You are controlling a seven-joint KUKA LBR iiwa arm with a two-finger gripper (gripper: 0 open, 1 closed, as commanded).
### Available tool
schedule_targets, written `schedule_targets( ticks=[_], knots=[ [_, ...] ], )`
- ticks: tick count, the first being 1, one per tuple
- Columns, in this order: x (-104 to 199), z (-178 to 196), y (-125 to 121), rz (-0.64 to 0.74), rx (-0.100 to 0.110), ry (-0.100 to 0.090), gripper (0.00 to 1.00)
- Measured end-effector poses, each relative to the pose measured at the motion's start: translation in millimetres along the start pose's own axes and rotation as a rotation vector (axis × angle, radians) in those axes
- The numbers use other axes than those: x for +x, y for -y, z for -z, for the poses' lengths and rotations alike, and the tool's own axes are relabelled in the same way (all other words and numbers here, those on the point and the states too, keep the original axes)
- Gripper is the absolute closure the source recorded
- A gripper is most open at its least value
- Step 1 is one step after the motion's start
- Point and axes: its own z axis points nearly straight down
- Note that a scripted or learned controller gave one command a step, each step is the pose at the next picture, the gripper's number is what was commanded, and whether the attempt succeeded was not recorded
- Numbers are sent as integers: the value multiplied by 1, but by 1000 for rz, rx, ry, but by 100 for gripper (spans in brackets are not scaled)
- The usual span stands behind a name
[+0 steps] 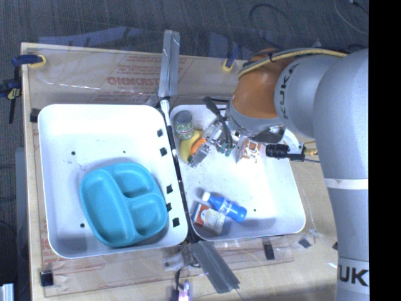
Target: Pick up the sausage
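Note:
In the right bin (285, 187), a small orange-brown piece that looks like the sausage (198, 145) lies near the far left corner, against a yellow item (186, 145). My gripper (210, 146) hangs low right over it, reaching in from the right, and hides part of it. I cannot make out whether the sausage is between the jaws. The grey arm with its orange band (260, 96) covers the bin's far right part.
A small tin can (183, 125) stands at the right bin's far left corner. A blue bottle (227, 207) and a red-and-white packet (207, 217) lie near its front. A small orange-white item (249, 151) sits beside the wrist. A blue divided tray (124, 202) lies in the left bin (75, 130).

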Motion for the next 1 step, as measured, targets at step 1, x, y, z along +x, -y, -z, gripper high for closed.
schedule_targets(
  ticks=[1],
  knots=[
    [45, 93, 9, -75, 13, -22, 0]
  ],
)
